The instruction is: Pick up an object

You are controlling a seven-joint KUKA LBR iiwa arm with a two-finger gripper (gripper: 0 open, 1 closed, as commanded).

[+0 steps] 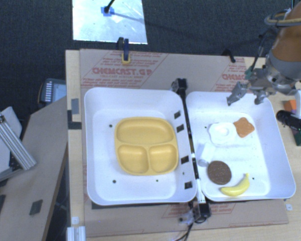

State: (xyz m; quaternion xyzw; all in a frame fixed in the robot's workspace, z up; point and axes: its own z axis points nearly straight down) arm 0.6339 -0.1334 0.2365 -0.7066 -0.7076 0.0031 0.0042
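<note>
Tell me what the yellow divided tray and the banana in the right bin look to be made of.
Yellow divided tray: likely moulded plastic, matte to satin, judging by its even colour and soft rounded compartment walls. Banana: probably a plastic toy, with smooth, uniform yellow and no spots, though the view is too coarse to be sure.

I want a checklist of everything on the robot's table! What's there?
Surface: two white bins; left bin, right bin, on a cardboard sheet.
Job's things: in the right bin, fried egg touching toast; brown patty; banana.
Clutter: yellow divided tray in the left bin.
Grippers: gripper open above the right bin's far edge, holding nothing.
Cables: yellow cable on the arm.
Surroundings: dark carpet, shiny plate.
</note>
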